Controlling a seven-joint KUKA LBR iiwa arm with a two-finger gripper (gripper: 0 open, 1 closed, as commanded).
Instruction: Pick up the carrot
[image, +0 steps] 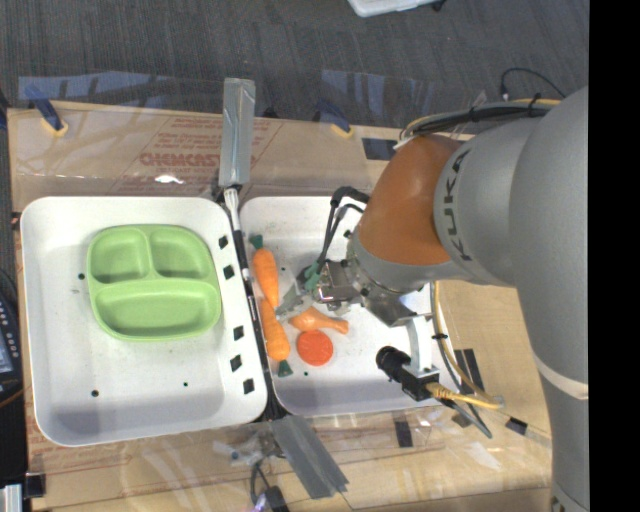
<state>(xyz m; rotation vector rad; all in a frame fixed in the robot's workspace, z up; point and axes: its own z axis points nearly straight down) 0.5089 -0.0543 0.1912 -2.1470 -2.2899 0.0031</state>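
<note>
Arm (500, 190): grey bulk with orange band, closest to my camera, reaching over the right bin (300, 215).
Carrot (264, 276): I see it along that bin's left wall, a second carrot (275, 338) below it.
Gripper (322, 282): just right of the carrot (finger state I cannot tell).
Neighbours: orange slice (316, 347), pale orange piece (320, 321).
Left bin (50, 300): green divided plate (153, 281).
</note>
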